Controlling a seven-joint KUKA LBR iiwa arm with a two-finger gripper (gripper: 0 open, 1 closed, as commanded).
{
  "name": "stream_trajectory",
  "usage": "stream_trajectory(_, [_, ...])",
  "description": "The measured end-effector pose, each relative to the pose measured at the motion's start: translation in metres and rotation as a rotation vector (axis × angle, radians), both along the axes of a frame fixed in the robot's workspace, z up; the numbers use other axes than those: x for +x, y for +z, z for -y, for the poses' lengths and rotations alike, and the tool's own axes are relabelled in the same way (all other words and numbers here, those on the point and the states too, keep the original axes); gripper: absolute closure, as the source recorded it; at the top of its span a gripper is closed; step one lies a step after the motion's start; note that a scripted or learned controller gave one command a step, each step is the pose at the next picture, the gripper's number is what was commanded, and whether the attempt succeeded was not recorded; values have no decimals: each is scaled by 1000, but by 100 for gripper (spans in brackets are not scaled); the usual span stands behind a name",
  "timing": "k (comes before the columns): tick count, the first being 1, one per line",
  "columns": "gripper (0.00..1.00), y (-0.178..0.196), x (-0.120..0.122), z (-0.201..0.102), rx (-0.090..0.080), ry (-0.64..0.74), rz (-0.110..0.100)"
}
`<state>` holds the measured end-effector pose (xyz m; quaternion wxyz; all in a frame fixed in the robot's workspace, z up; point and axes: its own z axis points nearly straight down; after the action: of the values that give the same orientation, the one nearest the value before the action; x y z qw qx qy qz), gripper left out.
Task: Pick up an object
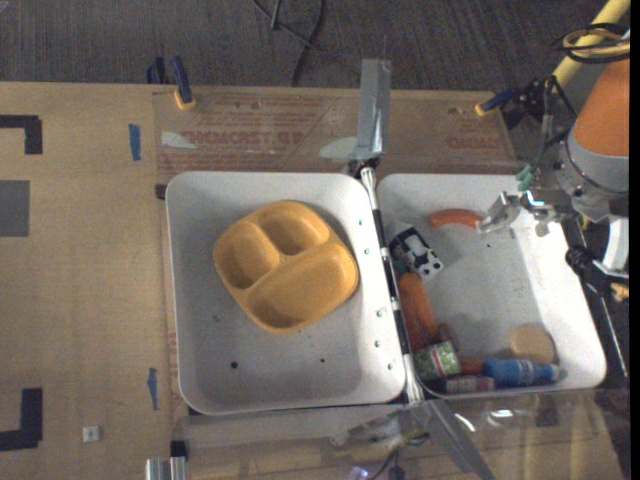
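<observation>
Camera view has the jaws (512, 211) hanging at the upper right of the frame over the right white bin (575, 298), just beside a small orange sausage-shaped piece (453, 218); can't tell if they're apart or together. Along that bin's lower edge sit a blue plastic bottle (520, 372) and a tan round disc (532, 343). Left white bin (195, 298) holds a yellow divided plastic plate (285, 265).

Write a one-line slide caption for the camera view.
Gripper hovers beside an orange sausage-shaped piece in the right bin; a yellow divided plate sits in the left bin.
</observation>
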<state>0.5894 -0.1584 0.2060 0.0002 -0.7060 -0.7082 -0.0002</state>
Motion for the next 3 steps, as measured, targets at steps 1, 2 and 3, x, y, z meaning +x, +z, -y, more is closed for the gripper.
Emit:
stream_trajectory(1, [0,-118,56,41,1,209,8])
stream_trajectory(2, [0,-119,81,42,31,59,-19])
stream_trajectory(3, [0,-113,68,44,19,71,6])
